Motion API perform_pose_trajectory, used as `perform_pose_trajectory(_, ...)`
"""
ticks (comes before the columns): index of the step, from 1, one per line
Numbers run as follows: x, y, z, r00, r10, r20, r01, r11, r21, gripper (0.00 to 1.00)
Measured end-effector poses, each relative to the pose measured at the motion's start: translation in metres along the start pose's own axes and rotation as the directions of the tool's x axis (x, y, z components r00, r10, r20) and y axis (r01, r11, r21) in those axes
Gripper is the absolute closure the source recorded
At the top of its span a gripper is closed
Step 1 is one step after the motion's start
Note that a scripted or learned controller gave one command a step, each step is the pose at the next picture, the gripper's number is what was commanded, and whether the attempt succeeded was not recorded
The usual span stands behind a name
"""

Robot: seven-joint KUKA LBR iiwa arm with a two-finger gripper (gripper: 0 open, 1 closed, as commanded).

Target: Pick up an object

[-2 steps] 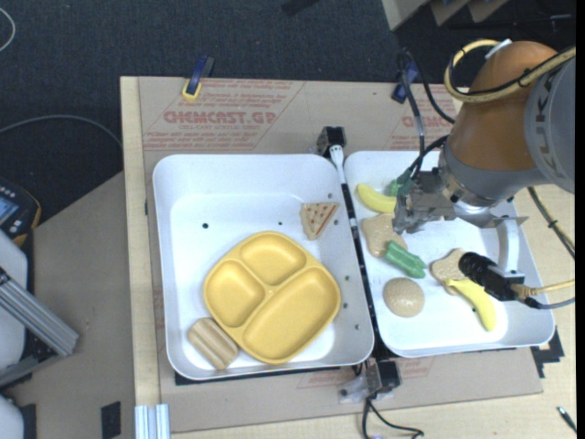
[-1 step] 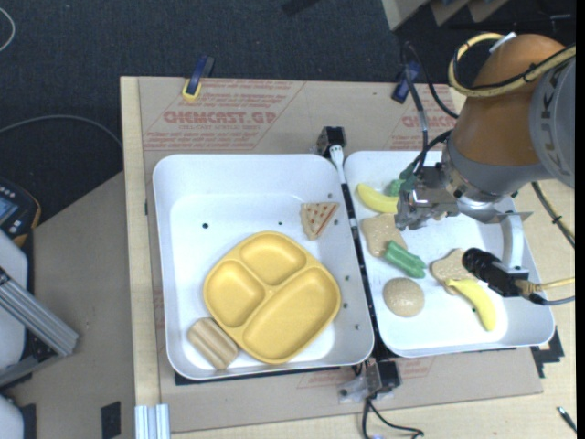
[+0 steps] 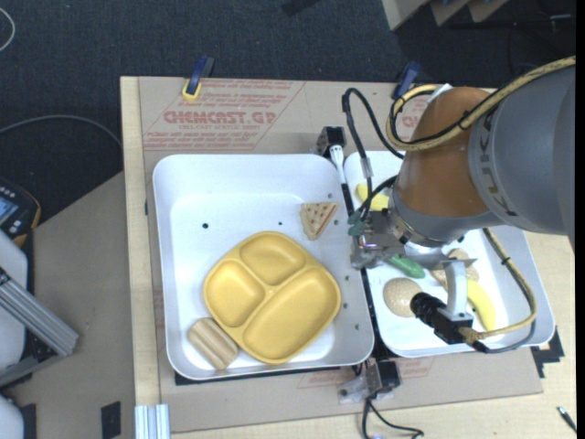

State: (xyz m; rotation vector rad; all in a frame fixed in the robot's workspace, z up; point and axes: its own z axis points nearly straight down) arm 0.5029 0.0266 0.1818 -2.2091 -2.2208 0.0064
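- Camera view, looking down at a slant, shows my gripper [image 3: 369, 241] low over the divide where the left bin [image 3: 238, 190] and the right bin [image 3: 407, 337] meet.
- Whether my grip is released or clenched I cannot tell, since my wrist and cables cover it from above, so I claim no hold on anything.
- A green piece [image 3: 408, 265] lies just beside my gripper on the right bin's side, partly under my wrist.
- A round beige lump [image 3: 399, 295] sits a little nearer the camera than the green piece, close to the dividing wall.
- A banana [image 3: 478, 303] lies further right in the same bin, running roughly front to back, with a tan scrap [image 3: 460, 270] at its far end that I cannot name.
- A small yellow bit [image 3: 363, 192] peeks out beyond my gripper at the right bin's far left, mostly hidden by cables.
- A tan triangular wedge [image 3: 317, 218] lies in the left bin, near my gripper but across the divide.
- A yellow divided plate [image 3: 271, 295] takes up the middle and front of the left bin, with three compartments facing up.
- A pale wooden cylinder [image 3: 212, 342] lies on its side at the plate's front left edge, touching or nearly touching it.
- Both bins rest on a cardboard sheet [image 3: 228, 112] with red lettering, held by a blue clamp [image 3: 196, 77] at its far edge.
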Motion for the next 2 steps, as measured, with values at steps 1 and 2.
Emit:
perform_pose_trajectory(1,0.034,-0.024,-0.119,1.0,-0.001,0.0,0.001,1.0,-0.022,1.0)
perform_pose_trajectory(2,0.005,-0.008,-0.213,1.0,0.006,0.004,-0.006,1.0,-0.024,1.0)
